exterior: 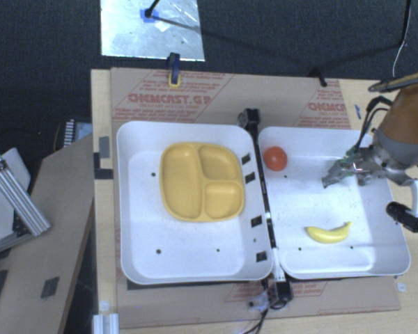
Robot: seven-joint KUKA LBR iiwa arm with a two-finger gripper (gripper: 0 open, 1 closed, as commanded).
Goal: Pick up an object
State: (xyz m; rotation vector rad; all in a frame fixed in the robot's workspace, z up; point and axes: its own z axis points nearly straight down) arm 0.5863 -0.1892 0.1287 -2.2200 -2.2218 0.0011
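Observation:
In the right bin, a small red ball-like fruit rests near the far left corner. A yellow banana lies toward the bin's front middle. My gripper hangs over the right bin's far half, right of the red fruit and above the banana in the view. It touches neither of them, and nothing shows in its grasp. The grey arm with its orange band comes in from the right edge.
The left bin holds a yellow divided plate. A black divider with clips runs between the two bins. Both bins sit on a cardboard sheet. A metal plate lies behind the bench.

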